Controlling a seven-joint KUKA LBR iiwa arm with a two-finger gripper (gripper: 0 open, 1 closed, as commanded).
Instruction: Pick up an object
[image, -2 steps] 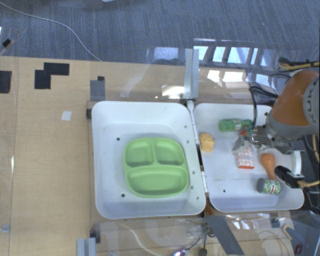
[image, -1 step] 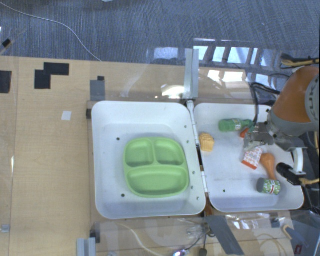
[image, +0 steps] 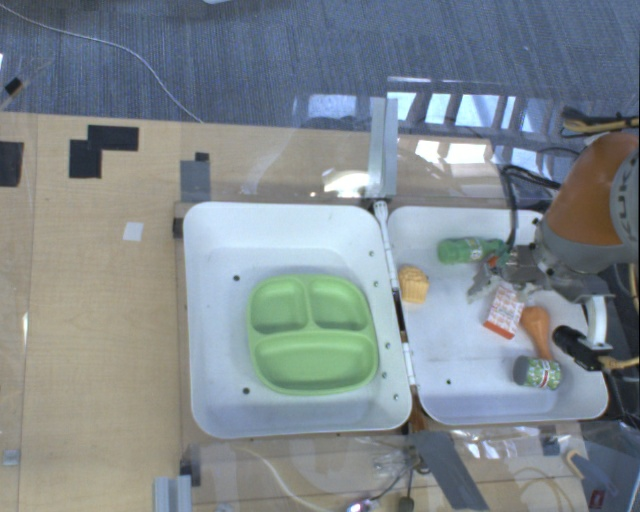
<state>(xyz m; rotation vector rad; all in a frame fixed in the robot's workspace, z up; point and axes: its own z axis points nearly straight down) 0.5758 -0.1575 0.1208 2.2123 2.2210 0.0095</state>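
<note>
The right bin (image: 450, 385) holds several small items. A green bottle (image: 468, 249) lies near its back and a yellow lump (image: 413, 284) sits by the left wall. A red-and-white packet (image: 503, 312) lies mid-bin, with an orange carrot-shaped piece (image: 538, 328) beside it. A green can (image: 538, 373) rests near the front right. My gripper (image: 496, 280) hangs over the bin between the bottle and the packet, just above the packet's top edge. It is open, and no item sits between its fingers.
The left bin (image: 215, 300) holds a green divided plate (image: 311, 333). A metal divider (image: 383, 160) rises between the bins at the back. The arm's orange band (image: 598, 200) hangs over the right bin's far right corner, with cables beside it.
</note>
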